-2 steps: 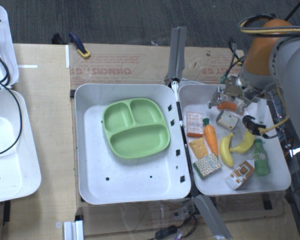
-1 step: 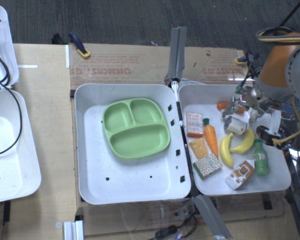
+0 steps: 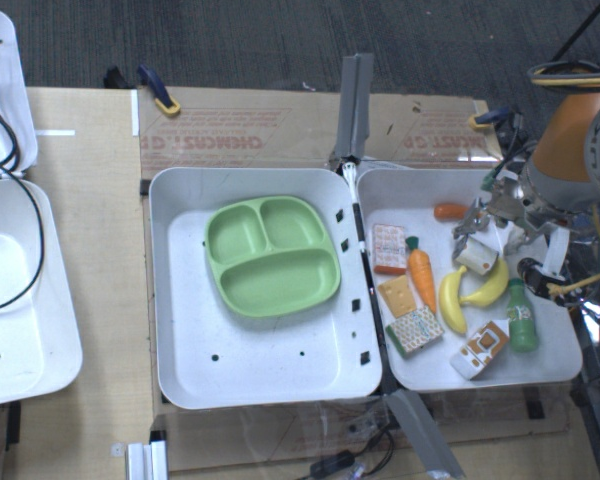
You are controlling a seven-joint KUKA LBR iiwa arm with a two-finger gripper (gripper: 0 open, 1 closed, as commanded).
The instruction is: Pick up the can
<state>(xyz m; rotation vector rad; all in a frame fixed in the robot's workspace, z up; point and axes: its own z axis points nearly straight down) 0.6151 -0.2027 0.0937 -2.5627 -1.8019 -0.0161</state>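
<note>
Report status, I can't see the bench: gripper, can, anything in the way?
Gripper low over right bin, above can. Can tilted, no grasp seen. Bananas against can, carrot nearby.

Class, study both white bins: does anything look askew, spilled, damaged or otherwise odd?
Nothing looks spilled or damaged. The green three-compartment plastic plate lies skewed in the left white bin. In the right white bin, the small white can lies tipped beside the yellow plastic bananas, under the gripper.

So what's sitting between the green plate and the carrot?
In the camera view, the adjoining walls of the two bins come first, then a small pink-and-white packet lying beside the carrot in its bin.
</note>
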